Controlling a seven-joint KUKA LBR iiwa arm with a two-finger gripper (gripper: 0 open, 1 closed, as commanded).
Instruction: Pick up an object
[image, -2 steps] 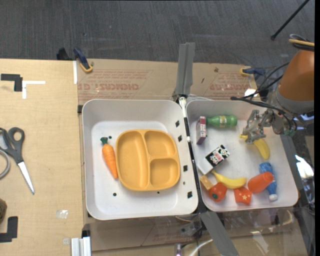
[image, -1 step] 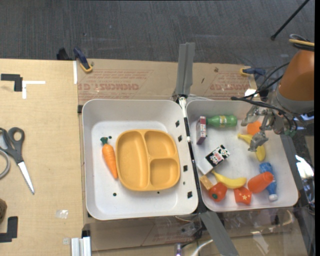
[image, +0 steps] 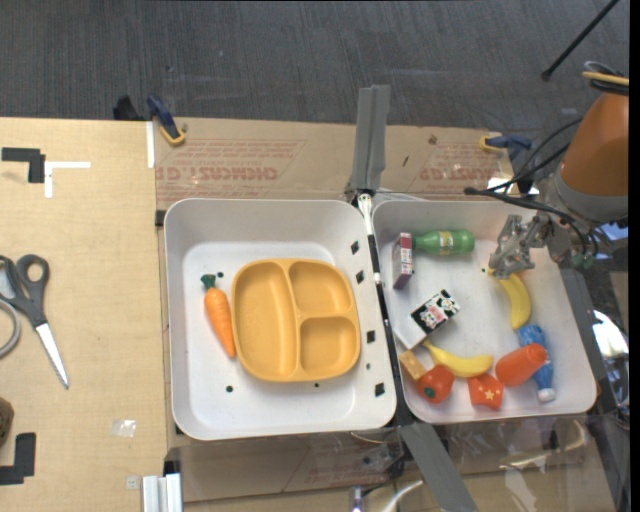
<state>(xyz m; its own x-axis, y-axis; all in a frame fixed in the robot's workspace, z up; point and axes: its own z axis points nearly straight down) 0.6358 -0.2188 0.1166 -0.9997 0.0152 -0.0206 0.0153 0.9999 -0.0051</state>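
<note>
My gripper (image: 508, 256) hangs over the upper right part of the right bin (image: 470, 215), just above the top end of a yellow banana (image: 516, 301). Nothing shows held in it. To its left lies a green bottle (image: 445, 241). Also in this bin are a dark red box (image: 403, 256), a black-and-white box (image: 435, 311), a second banana (image: 461, 361), a red pepper (image: 435, 384), a red cube (image: 486, 393), an orange-red piece (image: 520, 364) and a blue bottle (image: 538, 352).
The left bin (image: 190, 380) holds a yellow divided plate (image: 297, 318) and a carrot (image: 218, 313) beside it. Scissors (image: 36, 312) lie on the wooden bench at the left. A grey bar (image: 371, 140) rises between the bins at the back.
</note>
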